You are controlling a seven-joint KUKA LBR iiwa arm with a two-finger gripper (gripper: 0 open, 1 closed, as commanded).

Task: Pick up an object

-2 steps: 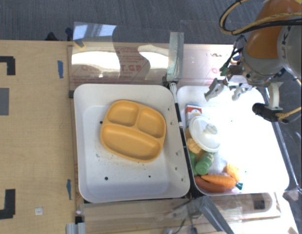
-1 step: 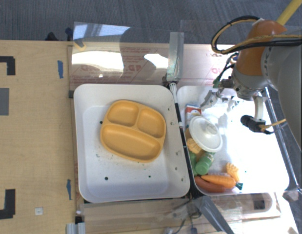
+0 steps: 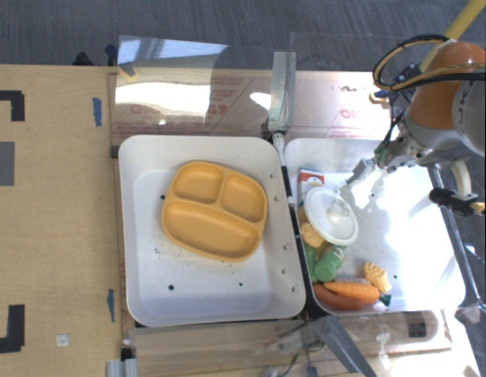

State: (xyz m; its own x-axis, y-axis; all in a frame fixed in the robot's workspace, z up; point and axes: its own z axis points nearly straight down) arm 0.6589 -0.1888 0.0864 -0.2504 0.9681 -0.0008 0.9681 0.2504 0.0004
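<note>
Carrot (image 3: 349,292) — well below gripper (image 3: 367,181)

Bright, sharp view; strong glare washes out the right bin (image 3: 415,234) and clear panel (image 3: 168,93)

A dark grey carpeted floor (image 3: 227,6) runs along the top, behind the gripper. Far to the gripper's left lies a tan board (image 3: 50,210) with black corner marks and blue tape. Clear plastic sheeting (image 3: 195,100) catches bright glare.
</note>
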